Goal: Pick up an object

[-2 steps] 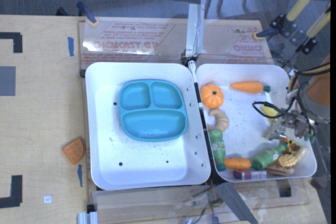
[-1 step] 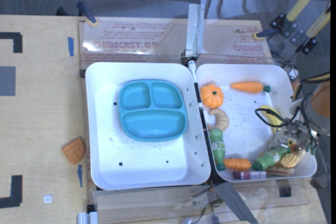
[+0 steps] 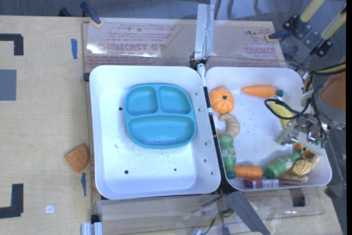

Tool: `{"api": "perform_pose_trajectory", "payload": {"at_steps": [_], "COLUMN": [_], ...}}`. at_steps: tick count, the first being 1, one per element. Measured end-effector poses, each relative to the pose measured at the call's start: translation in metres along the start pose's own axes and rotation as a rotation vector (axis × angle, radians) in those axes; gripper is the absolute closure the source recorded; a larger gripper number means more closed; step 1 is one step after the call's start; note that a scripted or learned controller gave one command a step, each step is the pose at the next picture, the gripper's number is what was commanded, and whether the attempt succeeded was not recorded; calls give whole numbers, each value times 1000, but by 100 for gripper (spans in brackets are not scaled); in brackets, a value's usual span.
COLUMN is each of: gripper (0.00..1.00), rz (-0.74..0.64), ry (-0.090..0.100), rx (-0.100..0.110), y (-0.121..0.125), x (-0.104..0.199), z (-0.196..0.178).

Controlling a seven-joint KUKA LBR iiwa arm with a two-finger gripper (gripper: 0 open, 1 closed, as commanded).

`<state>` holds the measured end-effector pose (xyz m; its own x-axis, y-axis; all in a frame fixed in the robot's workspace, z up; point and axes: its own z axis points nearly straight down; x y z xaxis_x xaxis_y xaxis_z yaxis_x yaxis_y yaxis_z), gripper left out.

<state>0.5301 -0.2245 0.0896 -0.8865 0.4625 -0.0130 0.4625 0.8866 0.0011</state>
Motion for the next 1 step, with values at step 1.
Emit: {"api": "perform_pose_trajectory", "payload": {"at_steps": [1], "gripper": [0], "rz": [349], "ry": [1], "rx": [-1], "y": [37], "x": [-42], "z": [1]}}
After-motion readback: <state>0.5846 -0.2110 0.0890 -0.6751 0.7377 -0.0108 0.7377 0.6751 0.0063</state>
